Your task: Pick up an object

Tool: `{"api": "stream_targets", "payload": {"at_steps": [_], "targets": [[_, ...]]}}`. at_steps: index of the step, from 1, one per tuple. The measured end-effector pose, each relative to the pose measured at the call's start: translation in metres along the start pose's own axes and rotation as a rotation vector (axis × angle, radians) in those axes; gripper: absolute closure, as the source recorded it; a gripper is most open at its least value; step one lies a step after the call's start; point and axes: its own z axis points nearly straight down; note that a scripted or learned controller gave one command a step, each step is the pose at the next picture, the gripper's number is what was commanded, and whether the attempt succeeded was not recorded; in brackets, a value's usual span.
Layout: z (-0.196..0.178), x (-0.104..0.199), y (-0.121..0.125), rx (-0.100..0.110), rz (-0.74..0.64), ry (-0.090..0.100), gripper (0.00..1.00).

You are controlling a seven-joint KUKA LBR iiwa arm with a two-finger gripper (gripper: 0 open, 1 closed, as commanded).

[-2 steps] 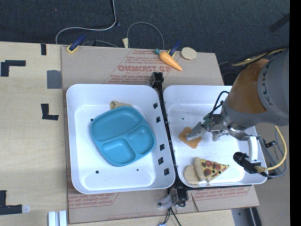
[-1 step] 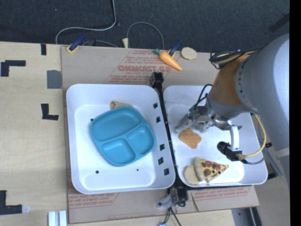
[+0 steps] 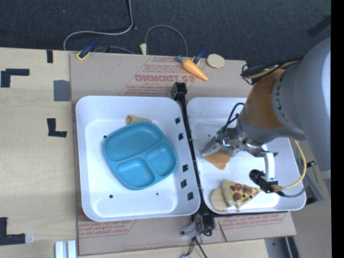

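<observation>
In the right bin (image 3: pixel 279 112), my gripper (image 3: pixel 215 146) hangs low over the left-middle part. Right under its tip lies an orange-tan wedge (image 3: pixel 219 160), touching or nearly touching it. Near the bin's front wall sits a toy pizza slice (image 3: pixel 241 192), with a tan round piece (image 3: pixel 217 199) against its left side. The grey arm with its orange band (image 3: pixel 263 104) comes in from the right and covers the bin's back right part.
The left bin (image 3: pixel 91 117) holds a blue divided plate (image 3: pixel 141 155) with a tan piece (image 3: pixel 137 120) peeking out behind it. A toy carrot (image 3: pixel 194 69) and a tan disc (image 3: pixel 216 61) lie on the cardboard behind the bins. A black divider (image 3: pixel 185 138) runs between the bins.
</observation>
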Motion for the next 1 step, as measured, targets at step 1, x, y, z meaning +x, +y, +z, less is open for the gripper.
{"api": "stream_targets", "payload": {"at_steps": [1], "targets": [[-0.0003, 0.0048, -0.0144, -0.002, 0.001, -0.001, 0.00]]}}
